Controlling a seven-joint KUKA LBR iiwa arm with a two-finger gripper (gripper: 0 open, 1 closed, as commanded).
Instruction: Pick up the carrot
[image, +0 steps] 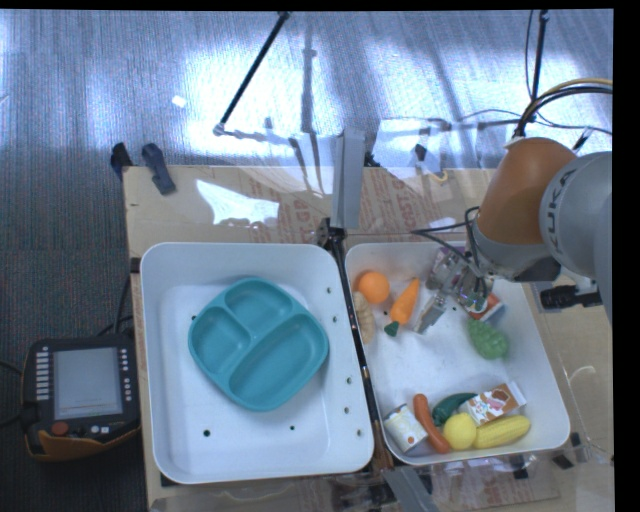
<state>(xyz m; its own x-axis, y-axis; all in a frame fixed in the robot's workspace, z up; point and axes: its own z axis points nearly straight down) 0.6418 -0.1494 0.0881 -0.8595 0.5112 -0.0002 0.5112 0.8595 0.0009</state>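
The carrot (405, 300), orange with a small green stem end toward the lower left, lies tilted in the upper left of the right bin (530, 350). My gripper (432, 312) hangs low over the bin just right of the carrot, close beside it, angled down and to the left. Nothing shows as held in it. An orange ball-shaped fruit (373, 287) sits just left of the carrot.
A green vegetable (488, 340) and a small carton (487, 305) lie right of the gripper. Along the right bin's front are a can (405, 428), an orange-red sausage shape (432, 423), a lemon (459, 431), corn (505, 431) and a juice box (493, 403). A teal divided plate (259, 342) lies in the left bin.
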